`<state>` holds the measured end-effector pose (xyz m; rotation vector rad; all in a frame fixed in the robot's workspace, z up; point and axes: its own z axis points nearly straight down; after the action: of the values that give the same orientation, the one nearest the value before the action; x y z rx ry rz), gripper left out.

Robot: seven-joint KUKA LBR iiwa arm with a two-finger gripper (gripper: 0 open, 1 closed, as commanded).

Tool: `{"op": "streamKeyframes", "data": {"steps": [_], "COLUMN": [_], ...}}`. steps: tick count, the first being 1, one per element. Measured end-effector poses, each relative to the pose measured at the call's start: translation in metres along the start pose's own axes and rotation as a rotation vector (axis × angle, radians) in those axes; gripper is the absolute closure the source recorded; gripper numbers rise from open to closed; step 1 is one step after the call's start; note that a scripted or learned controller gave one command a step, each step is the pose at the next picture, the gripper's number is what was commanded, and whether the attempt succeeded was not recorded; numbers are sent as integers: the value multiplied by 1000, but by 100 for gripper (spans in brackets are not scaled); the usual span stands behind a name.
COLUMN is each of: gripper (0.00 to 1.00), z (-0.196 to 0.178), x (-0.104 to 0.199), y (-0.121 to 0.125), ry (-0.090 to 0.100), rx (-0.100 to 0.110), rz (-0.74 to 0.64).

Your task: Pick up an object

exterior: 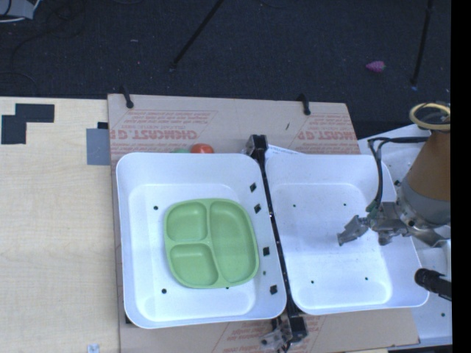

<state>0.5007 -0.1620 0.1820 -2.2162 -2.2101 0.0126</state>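
Green plastic makes up the plate [211, 243], which has three sections. It lies flat in the left bin [140, 190], near the middle and a bit toward the wall shared with the other bin. Nothing touches it.

The right bin [324, 285] is white too, and sits right beside the left one with black clips along the join. The claw [352, 232] hangs over the right side of this bin, well apart from the plate. It is small and dark, so I cannot tell if it is spread or pressed together. The grey arm [430, 182] comes in from the right.

Both bins rest on a brown cardboard sheet [221, 127] with red print. A small orange thing [202, 149] peeks out behind the left bin. The desk [51, 234] is pale wood with dark squares [29, 120] on it. Behind it, the floor [257, 35] is dark, with cables and thin poles.
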Motion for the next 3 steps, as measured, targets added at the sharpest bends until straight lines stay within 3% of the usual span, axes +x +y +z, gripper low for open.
{"op": "streamKeyframes", "data": {"steps": [1,3], "gripper": [0,0], "z": [-6,93], "x": [0,8], "y": [3,0], "ry": [-3,0], "rx": [-12,-8], "rz": [-2,-2]}}
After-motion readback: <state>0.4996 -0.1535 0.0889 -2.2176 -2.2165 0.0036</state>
